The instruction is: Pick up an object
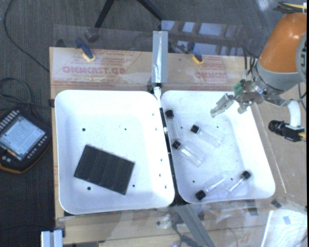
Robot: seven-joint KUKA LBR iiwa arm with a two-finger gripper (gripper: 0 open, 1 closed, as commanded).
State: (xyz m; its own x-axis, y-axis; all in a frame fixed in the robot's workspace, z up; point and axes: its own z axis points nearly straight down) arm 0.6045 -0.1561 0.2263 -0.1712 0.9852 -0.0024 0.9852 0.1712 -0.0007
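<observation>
Two white bins sit side by side on the worktop (105, 68). On the floor at far left lies one hand controller (18, 140) with a lit screen.

The left bin (67, 107) holds one thing: a flat dark pad (104, 169). It is a rectangle with ribs on top, and it lies in the lower half of the bin. Its long side runs from upper left down to lower right.

The right bin (262, 153) holds five small clear tubes with black caps. One tube (168, 118) stands close to the left wall, near the top. One tube (187, 153) lies just below it, with its cap at upper left and its body going down to the right. One tube (207, 135) lies in the middle, pointing the same way. Two more lie near the bottom edge: one tube (210, 187) with its cap at lower left, and one tube (237, 182) with its cap at upper right.

The tool (232, 103) hangs over the top right part of the right bin. Its two fingers are spread apart with nothing between them. Above it is the arm's orange band (283, 40).
</observation>
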